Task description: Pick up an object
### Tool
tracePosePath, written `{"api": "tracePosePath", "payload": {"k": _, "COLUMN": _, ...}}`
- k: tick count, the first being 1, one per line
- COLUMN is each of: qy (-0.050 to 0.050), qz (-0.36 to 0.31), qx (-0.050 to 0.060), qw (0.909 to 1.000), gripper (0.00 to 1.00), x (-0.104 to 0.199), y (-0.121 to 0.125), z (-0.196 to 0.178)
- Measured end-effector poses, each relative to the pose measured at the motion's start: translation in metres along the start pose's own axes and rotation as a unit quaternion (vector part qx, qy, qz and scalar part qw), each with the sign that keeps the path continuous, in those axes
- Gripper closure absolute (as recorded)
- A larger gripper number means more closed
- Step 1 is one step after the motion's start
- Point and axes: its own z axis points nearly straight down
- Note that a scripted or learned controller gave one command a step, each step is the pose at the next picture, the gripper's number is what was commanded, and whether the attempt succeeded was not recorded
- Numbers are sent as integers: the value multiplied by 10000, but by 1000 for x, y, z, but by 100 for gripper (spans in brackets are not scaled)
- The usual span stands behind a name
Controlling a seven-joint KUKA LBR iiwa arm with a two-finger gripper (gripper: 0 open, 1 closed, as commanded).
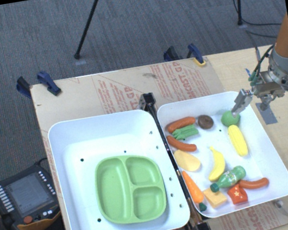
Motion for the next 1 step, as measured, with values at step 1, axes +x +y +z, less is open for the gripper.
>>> {"api": "tracePosePath", "payload": {"k": 1, "qy": 3, "qz": -1576, "qx": 4, "qw": 9875, "gripper": 0, "x": 28, "y": -49, "z": 97}}
